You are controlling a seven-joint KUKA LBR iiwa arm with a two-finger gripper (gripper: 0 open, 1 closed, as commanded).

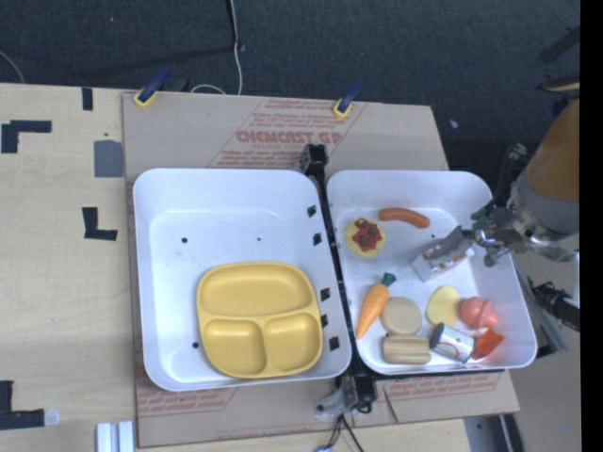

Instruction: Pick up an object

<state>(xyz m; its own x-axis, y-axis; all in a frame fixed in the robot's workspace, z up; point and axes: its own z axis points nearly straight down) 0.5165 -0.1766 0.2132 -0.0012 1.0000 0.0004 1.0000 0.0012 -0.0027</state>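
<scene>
The right bin [424, 185] holds several toy foods: a sausage [403, 217], a small pizza [365, 237], a carrot [373, 307], a round biscuit [401, 314], a bread roll [406, 349], a yellow piece [443, 304], a pink piece [476, 311], a red piece [488, 344] and a small can [453, 343]. My gripper [441, 256] reaches in from the right and hangs low over bare bin floor, right of the pizza and above the yellow piece. I see nothing held in it.
The left bin [226, 191] contains a yellow three-compartment tray [259, 318]. A black clip [314, 158] joins the bins at the far rim. Cardboard lies under both bins, and the arm's wrist [551, 205] stands over the right bin's right wall.
</scene>
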